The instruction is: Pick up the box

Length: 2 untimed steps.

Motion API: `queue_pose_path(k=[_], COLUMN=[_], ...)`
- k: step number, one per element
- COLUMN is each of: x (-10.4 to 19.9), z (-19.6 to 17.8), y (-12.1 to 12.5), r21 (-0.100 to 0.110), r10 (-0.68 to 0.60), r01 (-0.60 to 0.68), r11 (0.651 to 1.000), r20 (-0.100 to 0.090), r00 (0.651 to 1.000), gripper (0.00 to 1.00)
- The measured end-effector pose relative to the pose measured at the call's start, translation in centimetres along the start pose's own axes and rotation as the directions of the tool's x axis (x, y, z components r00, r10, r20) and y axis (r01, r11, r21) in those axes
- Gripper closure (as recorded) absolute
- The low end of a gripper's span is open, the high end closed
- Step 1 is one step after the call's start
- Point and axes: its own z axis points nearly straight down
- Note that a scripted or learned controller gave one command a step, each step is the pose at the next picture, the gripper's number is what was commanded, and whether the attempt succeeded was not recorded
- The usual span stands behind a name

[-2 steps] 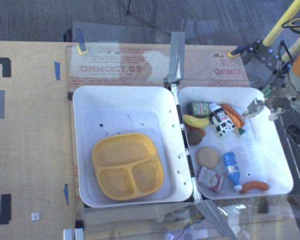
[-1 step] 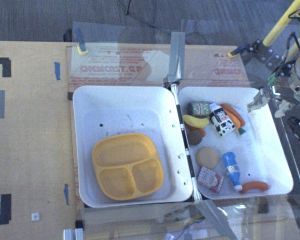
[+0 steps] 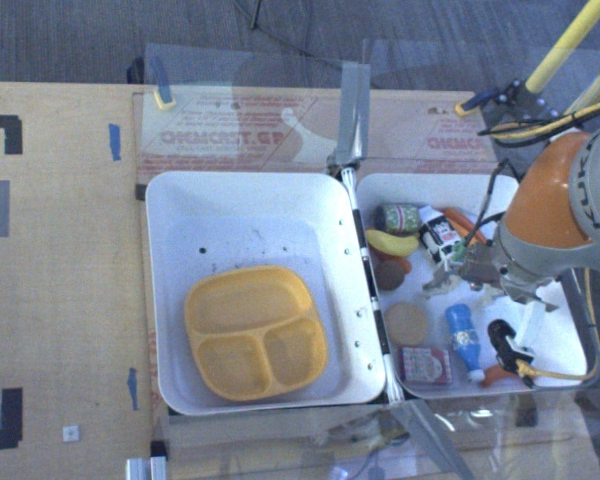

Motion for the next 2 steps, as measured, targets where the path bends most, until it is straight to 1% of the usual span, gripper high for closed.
queue_pose_path(k=[1,2], x=[7.6,6.7], z=[-9.3,-9.7], y=[11.1,7.4], r21=[0.0,0.003], r10=[0.053,0.132], r01=[-0.053,-0.132], r11=[0.999,0.991], r20=[0.001,0.001], r00=[0.999,0.991], gripper=[0.0,0.0])
